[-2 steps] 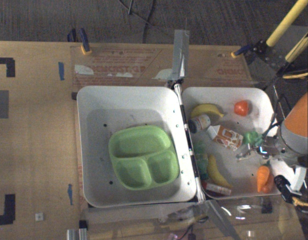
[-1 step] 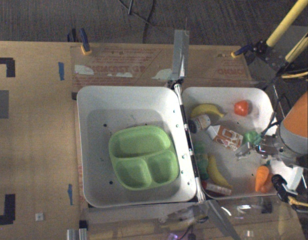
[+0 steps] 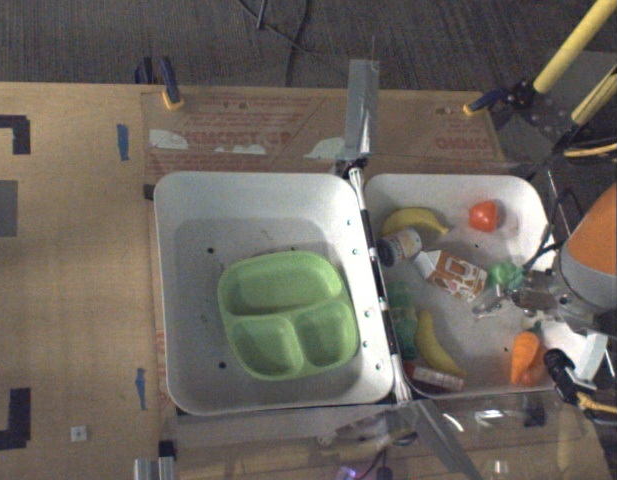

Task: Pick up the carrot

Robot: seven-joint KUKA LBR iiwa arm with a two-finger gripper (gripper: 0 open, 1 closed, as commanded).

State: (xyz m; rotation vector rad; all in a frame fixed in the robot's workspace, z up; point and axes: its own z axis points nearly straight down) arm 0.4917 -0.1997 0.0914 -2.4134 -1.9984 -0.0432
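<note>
Where the right bin corners: stubby orange carrot, tapered; claw state unclear.

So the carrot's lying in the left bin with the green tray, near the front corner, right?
Not quite. The carrot lies in the right bin, near its front right corner, as the camera view shows. The green tray is alone in the left bin.

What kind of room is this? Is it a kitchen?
Probably not a kitchen; more likely a robot lab. A robot arm reaches over two white bins on a taped wooden bench, with toy-like food such as a carrot and banana.
</note>
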